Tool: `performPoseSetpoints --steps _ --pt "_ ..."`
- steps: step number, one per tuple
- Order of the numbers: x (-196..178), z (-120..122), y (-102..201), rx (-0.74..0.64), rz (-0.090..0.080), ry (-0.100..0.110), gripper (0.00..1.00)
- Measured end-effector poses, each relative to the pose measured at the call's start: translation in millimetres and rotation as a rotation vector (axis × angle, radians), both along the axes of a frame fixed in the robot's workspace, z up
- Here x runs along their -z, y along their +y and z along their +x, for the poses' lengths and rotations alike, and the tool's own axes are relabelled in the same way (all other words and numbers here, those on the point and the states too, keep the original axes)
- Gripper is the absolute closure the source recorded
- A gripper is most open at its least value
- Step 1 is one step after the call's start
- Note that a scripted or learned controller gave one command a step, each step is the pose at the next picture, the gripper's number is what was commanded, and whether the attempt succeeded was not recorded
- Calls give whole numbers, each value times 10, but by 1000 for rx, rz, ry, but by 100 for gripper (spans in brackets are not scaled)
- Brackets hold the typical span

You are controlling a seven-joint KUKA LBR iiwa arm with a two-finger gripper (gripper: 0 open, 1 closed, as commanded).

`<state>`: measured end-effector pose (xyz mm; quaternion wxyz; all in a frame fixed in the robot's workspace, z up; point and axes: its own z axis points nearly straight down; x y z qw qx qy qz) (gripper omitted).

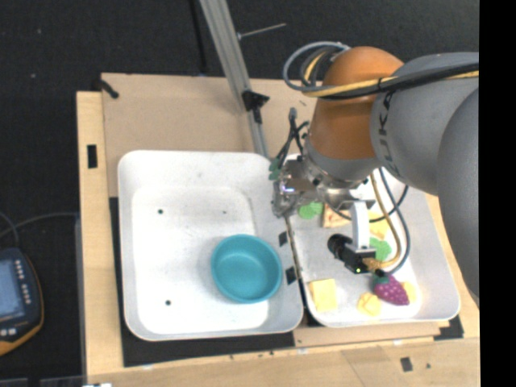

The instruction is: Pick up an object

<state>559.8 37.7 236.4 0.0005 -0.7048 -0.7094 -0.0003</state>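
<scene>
The pale counter (93,216) is carrying both bins side by side, so that anything in them is lying within the arm's reach from the right. The left bin (161,184) is holding a single teal bowl (244,268), sitting upright near its lower right corner, close to the wall that is dividing the two bins. It is well apart from the gripper and does not seem to be the aim here. The gripper (288,193) is hanging low over the upper left part of the right bin (435,285), just beside that dividing wall. Whether it is open or closed, I cannot tell, since the wrist is hiding it from above. Just to its right, a small green piece (310,210) is lying on the bin floor, rounded, bright and matte, with an orange-yellow wedge (334,218) beside it. Being the nearest loose thing, the green piece is probably the object the arm is going for, though nothing is showing as held. Lower in the same bin, a pale yellow block (324,294) is lying flat near the front left corner. A small yellow piece (369,303) and a purple grape bunch (393,290) are lying close together to its right, clear of the arm and easier to reach from above. Over all this the grey arm (435,119), with its orange band (355,111), is leaning in steeply and covering the upper right of the bin.
</scene>
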Motion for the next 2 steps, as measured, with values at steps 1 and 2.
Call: performPoseSetpoints --steps 1,2 --pt "-118 -141 464 -1 2 -3 100" --pt "-111 -137 436 4 1 -3 0"
